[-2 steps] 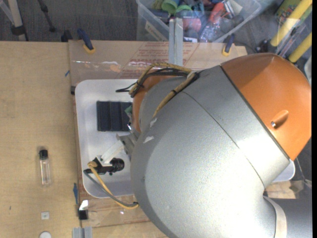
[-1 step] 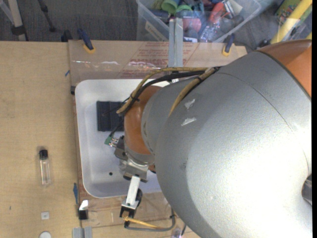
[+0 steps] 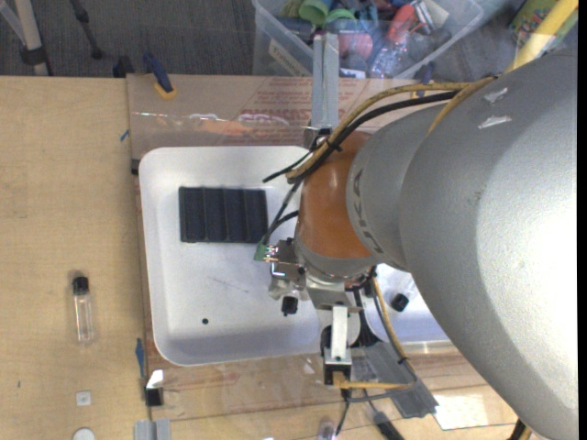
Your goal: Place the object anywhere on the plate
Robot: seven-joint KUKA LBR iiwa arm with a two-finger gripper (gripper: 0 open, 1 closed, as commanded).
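A flat black ribbed slab (image 3: 223,214) lies in the upper left of the left white bin (image 3: 170,273). My gripper (image 3: 308,288) hangs over that bin's right edge, below the orange band, to the right of the slab and apart from it. The big grey arm covers most of the right side and hides what lies beneath it. A tiny dark speck (image 3: 204,320) sits on the bin floor near the front.
A clear vial (image 3: 83,308) lies on the wooden bench to the left of the bin. A clear tub of mixed items (image 3: 367,12) stands at the back. A strip of the right bin (image 3: 429,330) shows beneath the arm.
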